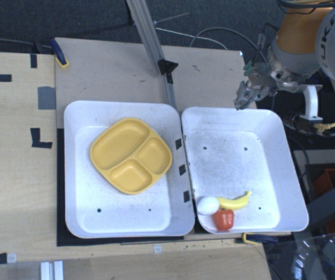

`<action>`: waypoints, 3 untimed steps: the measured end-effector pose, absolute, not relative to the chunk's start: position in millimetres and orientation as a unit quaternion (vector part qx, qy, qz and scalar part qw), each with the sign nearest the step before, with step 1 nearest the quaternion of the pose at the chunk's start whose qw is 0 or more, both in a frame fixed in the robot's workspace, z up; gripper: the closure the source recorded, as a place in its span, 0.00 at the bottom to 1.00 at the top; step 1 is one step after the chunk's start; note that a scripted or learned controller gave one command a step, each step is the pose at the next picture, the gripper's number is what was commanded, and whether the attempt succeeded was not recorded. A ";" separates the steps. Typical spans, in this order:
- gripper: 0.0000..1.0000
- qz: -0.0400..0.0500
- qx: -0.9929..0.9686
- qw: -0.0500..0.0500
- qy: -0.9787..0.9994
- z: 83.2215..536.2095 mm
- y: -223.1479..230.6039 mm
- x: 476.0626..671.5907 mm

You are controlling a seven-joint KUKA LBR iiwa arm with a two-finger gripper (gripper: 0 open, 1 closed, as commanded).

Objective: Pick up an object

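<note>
1. My claw point(244, 100) hangs over the far rim of the right bin point(272, 156); I cannot tell how it is set.
2. In that bin's near left corner lie a white egg point(208, 205), a banana point(235, 201) and a red pepper point(224, 219), huddled together and touching.
3. The left bin point(80, 174) carries a yellow divided plate point(131, 155).
4. Both bins sit on my desk point(16, 156).

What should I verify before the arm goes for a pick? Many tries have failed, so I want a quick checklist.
1. Targets in view: ok; white egg, banana and red pepper lie in the right bin.
2. Targets spaced apart: not ok; clustered at the near-left corner.
3. Gripper above a target: not ok; it sits at the bin's far rim.
4. Yellow tray clear of the path: ok; left bin.
5. Finger opening: cannot tell.
</note>
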State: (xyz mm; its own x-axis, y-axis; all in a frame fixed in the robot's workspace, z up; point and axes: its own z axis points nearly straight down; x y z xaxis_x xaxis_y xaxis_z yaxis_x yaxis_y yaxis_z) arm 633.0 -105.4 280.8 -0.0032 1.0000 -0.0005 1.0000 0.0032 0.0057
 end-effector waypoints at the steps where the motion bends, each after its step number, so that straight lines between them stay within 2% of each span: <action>1: 1.00 0.000 0.706 0.000 0.708 293.4 -104.7 633.4; 3: 1.00 0.000 0.705 -0.001 0.709 280.9 -12.7 604.1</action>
